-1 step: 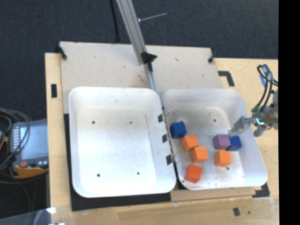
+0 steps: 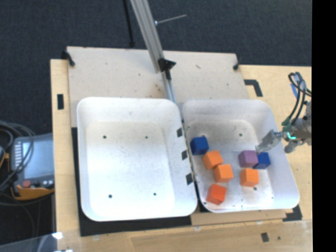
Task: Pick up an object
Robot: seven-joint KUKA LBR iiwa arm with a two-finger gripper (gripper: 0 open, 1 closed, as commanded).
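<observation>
Several small cubes lie in the right bin (image 2: 273, 114). A blue cube (image 2: 199, 145) sits nearest the divider, with two orange cubes (image 2: 212, 159) (image 2: 223, 172) running diagonally below it and a red-orange cube (image 2: 216, 193) near the front wall. Further right, a purple cube (image 2: 248, 158) touches a second blue cube (image 2: 263, 160), and another orange cube (image 2: 249, 177) lies just in front of them. My gripper (image 2: 269, 139) reaches in from the right edge, low over the bin, just above and to the right of the purple and blue pair. I see nothing held in it.
The left bin (image 2: 84, 140) lies beside the right one, the two meeting at a dark divider. A slanted metal bar (image 2: 149, 33) rises from the back of the bench. Cables (image 2: 298, 91) hang by the arm at the right.
</observation>
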